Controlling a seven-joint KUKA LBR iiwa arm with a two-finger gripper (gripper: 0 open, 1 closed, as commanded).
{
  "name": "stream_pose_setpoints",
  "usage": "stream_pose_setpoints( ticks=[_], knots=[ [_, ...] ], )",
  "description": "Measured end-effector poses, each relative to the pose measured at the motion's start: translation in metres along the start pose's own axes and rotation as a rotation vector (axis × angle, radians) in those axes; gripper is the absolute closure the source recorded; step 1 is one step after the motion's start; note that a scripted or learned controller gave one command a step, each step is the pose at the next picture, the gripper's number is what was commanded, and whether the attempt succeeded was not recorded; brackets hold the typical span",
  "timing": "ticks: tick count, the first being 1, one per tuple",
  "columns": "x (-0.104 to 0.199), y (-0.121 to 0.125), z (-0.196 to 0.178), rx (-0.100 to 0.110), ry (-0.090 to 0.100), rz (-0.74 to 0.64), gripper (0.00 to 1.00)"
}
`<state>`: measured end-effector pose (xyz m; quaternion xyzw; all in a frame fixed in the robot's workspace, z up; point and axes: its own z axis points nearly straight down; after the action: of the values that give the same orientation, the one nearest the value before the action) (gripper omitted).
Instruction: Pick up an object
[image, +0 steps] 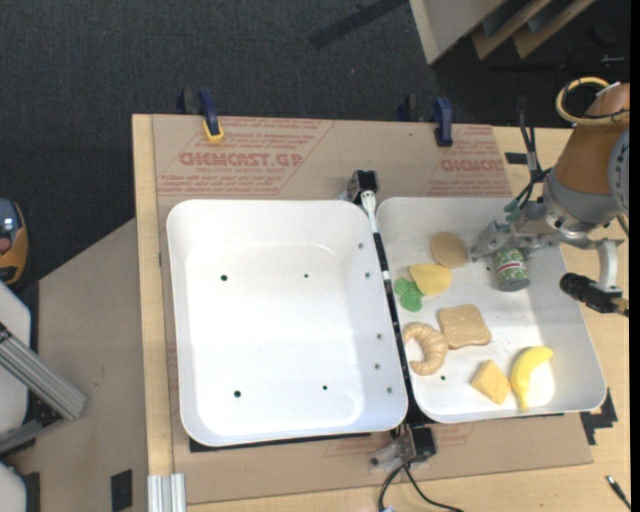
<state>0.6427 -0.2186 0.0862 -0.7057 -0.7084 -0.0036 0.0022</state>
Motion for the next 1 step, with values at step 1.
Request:
stream_pose_setpoints(
  ticks=[1],
  knots=[
    [-0.0044, -0.0005, -0.0104, -0.001, -0.009, 0.002, 1.0]
  ],
)
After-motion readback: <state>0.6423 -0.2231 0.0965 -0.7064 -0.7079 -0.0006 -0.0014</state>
